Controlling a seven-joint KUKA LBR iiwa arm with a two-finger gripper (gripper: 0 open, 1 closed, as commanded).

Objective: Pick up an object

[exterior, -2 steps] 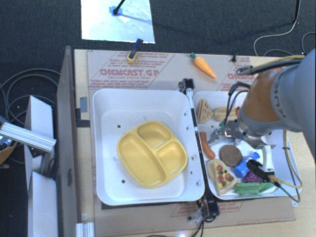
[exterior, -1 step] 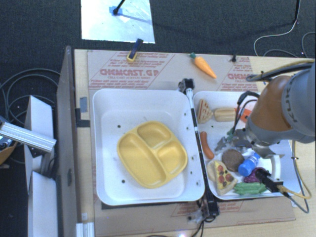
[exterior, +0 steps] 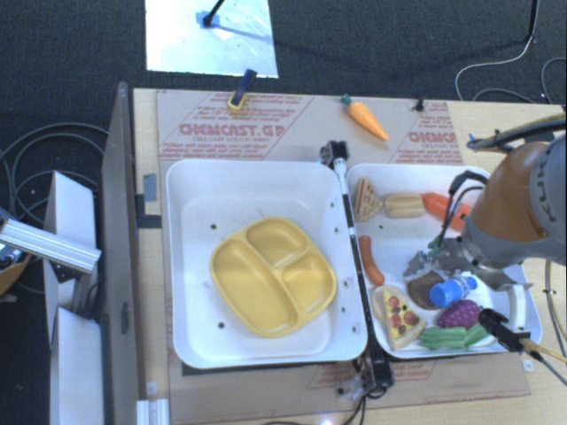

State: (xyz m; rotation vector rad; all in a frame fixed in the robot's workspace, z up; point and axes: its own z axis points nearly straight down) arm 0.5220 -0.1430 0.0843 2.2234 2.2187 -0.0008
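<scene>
Blue-capped bottle (exterior: 451, 289) lies just under our gripper (exterior: 440, 266) in the right bin (exterior: 523, 317), crowded by grapes (exterior: 460, 312) and pizza slice (exterior: 397, 312), so, unable to tell our gripper's spread, we should descend squarely over it alone.

Items I logged apart from the work:
1. Bench board (exterior: 292, 120), tan, printed in red lettering.
2. Left white bin (exterior: 179, 264), at the bench's left half.
3. Yellow divided plate (exterior: 273, 275), three compartments, lying flat near the left bin's middle, turned at a slant.
4. Toy carrot (exterior: 365, 118), on the bare board by the bench's far edge, outside both bins.
5. Yellow and blue clip (exterior: 239, 96), on the far edge toward the left corner.
6. Silver sheet (exterior: 211, 25), on the dark floor beyond the far edge.
7. Coiled cables (exterior: 35, 153), off the left edge.
</scene>
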